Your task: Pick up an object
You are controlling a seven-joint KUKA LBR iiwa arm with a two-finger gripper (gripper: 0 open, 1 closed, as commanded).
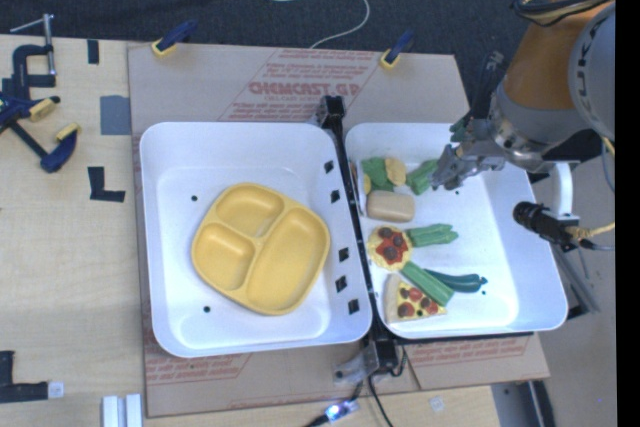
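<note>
The claw (pixel 447 167) hangs low over the upper part of the right shallow white bin (pixel 520 290), its dark tips right at a small green toy vegetable (pixel 421 177); whether the tips are apart, together or clamped on that piece cannot be told. Just left of it lie a green-and-yellow toy piece (pixel 381 173) and a tan bread-like block (pixel 390 206). Below them sit a round toy pizza (pixel 389 247), a green bean pod (pixel 432 235), a dark green and blue pepper-like toy (pixel 447 281) and a pizza slice (pixel 412 299). The left white bin (pixel 170 155) holds a yellow divided plastic plate (pixel 261 246). Both bins rest on cardboard on the wooden counter (pixel 60 255).
</note>
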